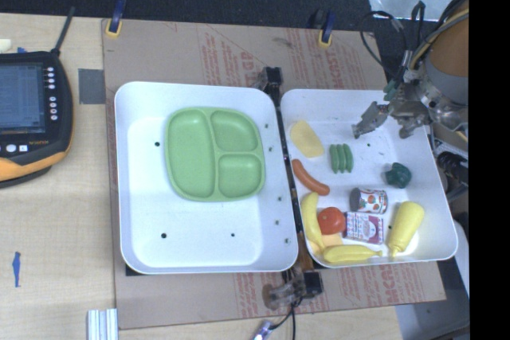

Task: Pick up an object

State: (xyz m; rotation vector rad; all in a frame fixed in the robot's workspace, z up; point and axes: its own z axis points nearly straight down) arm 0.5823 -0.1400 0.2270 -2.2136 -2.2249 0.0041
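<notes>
The toys lie loose in the right bin point(443, 195), seemingly so the arm can reach any of them, while the left bin point(143, 171) holds one green plate point(215, 153), likely a drop-off spot. Taking the can point(368, 200) as landmark: the gripper point(368, 123) hangs above it near the bin's far rim, its fingers seemingly spread with nothing between them, though I can't tell for sure. The count runs one can, one box point(363, 228) just below it, one tomato point(331, 219) to its left, one hot dog point(310, 177) up-left, one lemon point(306, 138) further up-left, one green pepper point(341, 158) above, one broccoli point(397, 174) up-right, one corn point(405, 224) right, and two bananas point(312, 225) down-left. Any of these could serve as the pick; the pepper lies nearest the gripper.
</notes>
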